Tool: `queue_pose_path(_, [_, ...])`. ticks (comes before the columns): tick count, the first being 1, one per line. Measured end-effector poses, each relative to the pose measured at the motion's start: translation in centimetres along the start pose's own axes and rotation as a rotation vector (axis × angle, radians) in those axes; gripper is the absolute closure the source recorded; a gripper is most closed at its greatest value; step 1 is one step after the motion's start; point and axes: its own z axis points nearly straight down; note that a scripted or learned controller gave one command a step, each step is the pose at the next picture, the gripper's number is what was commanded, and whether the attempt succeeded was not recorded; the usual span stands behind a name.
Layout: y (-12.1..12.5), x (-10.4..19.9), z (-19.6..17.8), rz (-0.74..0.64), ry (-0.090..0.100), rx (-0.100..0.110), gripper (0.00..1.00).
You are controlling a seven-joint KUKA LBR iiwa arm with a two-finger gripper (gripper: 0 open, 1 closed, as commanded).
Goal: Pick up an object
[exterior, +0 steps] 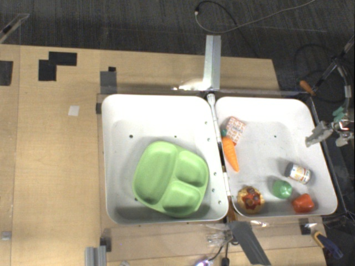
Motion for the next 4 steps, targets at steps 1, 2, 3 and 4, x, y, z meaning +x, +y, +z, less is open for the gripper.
queue_pose_path(1, [0.9,5.5,17.0,0.068,0.001,-0.002,0.0])
queue_pose_path(2, [2.1,6.1,19.4,-0.025,0.0,-0.007,0.0])
queue_pose_path(3, [1.6,6.2,19.5,0.24,0.005,-0.007,0.0])
queue_pose_path(4, [-0.9,3.6,19.4,0.181,0.003,-0.012,0.0])
